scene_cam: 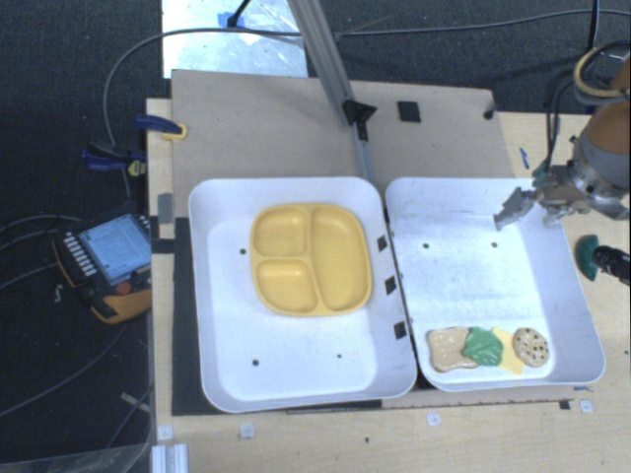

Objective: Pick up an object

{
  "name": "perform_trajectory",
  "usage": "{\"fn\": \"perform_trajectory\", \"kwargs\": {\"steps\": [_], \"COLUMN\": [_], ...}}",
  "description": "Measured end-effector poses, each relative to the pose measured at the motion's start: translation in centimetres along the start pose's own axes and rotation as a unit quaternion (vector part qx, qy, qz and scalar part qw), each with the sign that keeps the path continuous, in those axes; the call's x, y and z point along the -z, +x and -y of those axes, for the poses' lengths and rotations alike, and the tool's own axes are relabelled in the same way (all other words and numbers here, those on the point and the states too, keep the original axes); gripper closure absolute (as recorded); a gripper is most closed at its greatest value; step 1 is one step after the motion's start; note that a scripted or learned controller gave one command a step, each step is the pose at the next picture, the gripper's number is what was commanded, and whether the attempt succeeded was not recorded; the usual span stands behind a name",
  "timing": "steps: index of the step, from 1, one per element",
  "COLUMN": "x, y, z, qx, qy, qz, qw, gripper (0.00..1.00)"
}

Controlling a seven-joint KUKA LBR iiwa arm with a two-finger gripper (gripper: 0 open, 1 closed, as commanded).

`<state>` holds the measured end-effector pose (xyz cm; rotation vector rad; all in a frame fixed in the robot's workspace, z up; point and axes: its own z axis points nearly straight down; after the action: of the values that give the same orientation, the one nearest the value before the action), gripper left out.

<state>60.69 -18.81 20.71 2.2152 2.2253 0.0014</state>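
Gripper (529, 208) is hovering with fingers spread, holding nothing, over the right bin's (463, 254) far edge; the toy food (488, 348) is lying well below it, strung sideways along the near wall.

We see the grey pincer (528, 208) hanging above the right shallow white bin's (463, 264) far end, well apart from the toast, green leaf, cheese and cookie (530, 346) near its front; a yellow divided plate (311, 259) lies in the left bin (222, 353)
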Motion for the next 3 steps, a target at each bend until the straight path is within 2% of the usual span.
{"fn": "perform_trajectory", "kwargs": {"steps": [1,2,3], "x": [-6.1,-11.2,-12.2], "y": [0.6,0.3,0.3], "z": [0.2,-0.8,-0.9], "qx": [-0.001,0.001,0.001], "qy": [0.002,0.001,0.0], "qz": [-0.001,0.0,0.0], "qw": [1.0,1.0,1.0], "gripper": [0.0,0.0,0.0]}}
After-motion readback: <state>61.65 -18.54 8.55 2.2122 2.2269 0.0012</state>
